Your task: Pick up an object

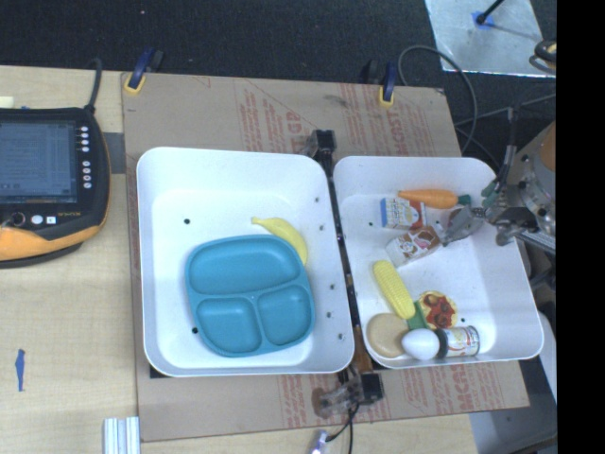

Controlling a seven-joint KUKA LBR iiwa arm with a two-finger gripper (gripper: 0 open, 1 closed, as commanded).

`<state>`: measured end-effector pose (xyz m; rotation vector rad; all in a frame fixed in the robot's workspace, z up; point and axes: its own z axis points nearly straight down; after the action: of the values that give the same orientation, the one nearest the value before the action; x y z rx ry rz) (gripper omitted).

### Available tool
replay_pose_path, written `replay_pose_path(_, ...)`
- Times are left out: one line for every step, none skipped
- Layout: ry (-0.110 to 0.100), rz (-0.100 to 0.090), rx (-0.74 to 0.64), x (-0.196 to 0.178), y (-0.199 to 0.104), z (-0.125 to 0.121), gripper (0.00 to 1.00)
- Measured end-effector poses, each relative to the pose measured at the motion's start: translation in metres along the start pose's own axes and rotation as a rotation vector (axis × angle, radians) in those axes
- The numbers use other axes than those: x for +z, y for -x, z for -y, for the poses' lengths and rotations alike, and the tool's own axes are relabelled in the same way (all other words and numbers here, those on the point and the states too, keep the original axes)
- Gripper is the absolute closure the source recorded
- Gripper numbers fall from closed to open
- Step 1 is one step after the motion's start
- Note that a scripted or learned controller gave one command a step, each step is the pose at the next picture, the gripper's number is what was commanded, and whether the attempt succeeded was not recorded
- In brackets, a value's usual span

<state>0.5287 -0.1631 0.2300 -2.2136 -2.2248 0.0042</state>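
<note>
Two white bins side by side on cardboard (284, 112), rims nearly touching along the middle seam.

In the left bin (161, 216): blue plate (248, 293) filling the 6 o'clock half, close to the bottom rim and the 3 o'clock wall. Touching the plate's 1 o'clock edge, a banana (284, 235). Bare floor from 9 round to 1 o'clock, wide and open.

In the right bin (506, 272): carrot (430, 198) at 12 o'clock, near the top rim. Just below it at 11, a white pouch (397, 212); below that, near the centre, a red-printed packet (416, 244), tilted. Corn (393, 288) at 8 o'clock, slanting and close to the left wall. Crowded against the bottom rim from 7 to 5: beige disc (383, 334), egg (421, 344) resting on its edge, can (458, 339) lying on its side and touching the egg, pizza slice (437, 308) just above them. Open floor from 3 to 5 o'clock along the right wall.

Over this bin at 2 o'clock, reaching in across the right rim: the gripper (460, 225), tip just beside the packet's right end and below the carrot's green end. Touching or apart: cannot tell. Released or clenched: cannot tell. Nothing seen held in it.

Off the bins at 9 o'clock, well apart: a tablet (43, 173) in an orange case.
</note>
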Motion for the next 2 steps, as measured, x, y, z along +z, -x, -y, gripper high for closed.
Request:
replay_pose_path(0.020, 0.008, -0.001, 0.121, -0.049, -0.061, 0.00)
replay_pose_path(0.011, 0.002, 0.001, 0.134, -0.059, -0.122, 0.00)
